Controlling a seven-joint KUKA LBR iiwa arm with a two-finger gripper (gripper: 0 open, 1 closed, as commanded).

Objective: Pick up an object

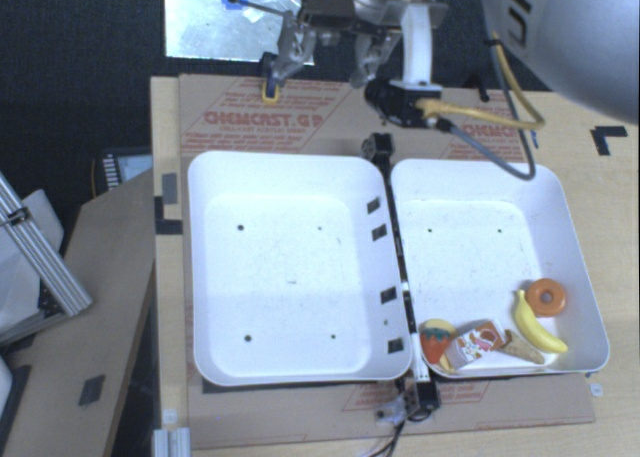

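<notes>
Approach step, grasp not yet begun. Tool raised beyond the bins' far edge, fingers spread wide, nothing between them. Banana, orange ring and carton clustered in right bin's near corner; next move likely: travel there, descend.

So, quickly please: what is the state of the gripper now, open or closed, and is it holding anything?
Gripper: open, holding nothing, raised above the bench behind the two bins.

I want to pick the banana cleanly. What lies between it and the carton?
A small tan wedge-shaped piece lies between the banana and the carton, in the camera view.
</notes>
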